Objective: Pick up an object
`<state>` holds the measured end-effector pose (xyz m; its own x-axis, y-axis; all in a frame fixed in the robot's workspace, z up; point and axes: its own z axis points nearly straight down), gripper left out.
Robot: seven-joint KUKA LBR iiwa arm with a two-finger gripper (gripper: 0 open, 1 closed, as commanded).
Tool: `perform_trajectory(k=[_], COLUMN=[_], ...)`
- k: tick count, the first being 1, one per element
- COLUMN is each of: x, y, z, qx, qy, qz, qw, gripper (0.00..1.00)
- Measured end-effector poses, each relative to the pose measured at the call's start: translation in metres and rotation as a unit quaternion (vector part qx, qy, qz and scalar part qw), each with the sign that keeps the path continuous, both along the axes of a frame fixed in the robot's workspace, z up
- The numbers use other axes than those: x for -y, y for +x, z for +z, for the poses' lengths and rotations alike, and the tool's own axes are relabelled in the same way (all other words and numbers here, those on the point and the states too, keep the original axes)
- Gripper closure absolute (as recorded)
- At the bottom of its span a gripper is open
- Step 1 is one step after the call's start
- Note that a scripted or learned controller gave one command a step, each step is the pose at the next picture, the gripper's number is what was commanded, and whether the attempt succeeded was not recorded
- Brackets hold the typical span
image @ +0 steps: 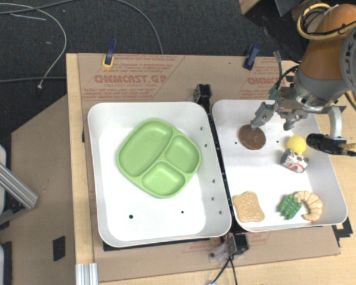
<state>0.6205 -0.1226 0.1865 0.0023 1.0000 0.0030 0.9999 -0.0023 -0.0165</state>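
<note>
I see the gripper (277, 119) hanging over the right bin (329, 186) near its twelve o'clock edge, its two fingers spread apart with nothing between them. Just off the left finger's tip, toward seven o'clock, a brown round cookie (251, 138) lies flat on the bin floor. Toward four o'clock from the gripper sits a yellow ball (296, 144), touching a small red-and-white carton (295, 161) beneath it. Along the bin's six o'clock side I have a slice of toast (247, 207), a green leafy toy (289, 206) and a croissant (310, 205) just beside it. The left bin (107, 212) holds a green divided plate (159, 157), tilted diagonally.
</note>
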Motion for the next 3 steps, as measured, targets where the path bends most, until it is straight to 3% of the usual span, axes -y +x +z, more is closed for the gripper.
perform_trajectory(k=[1,3], x=[0.000,-0.005], y=[0.003,-0.006], z=[0.009,-0.099], qx=[0.008,0.006], qy=[-0.0009,-0.0007], qz=[0.001,0.001], qw=[1.0000,1.0000], gripper=[0.00,0.00])
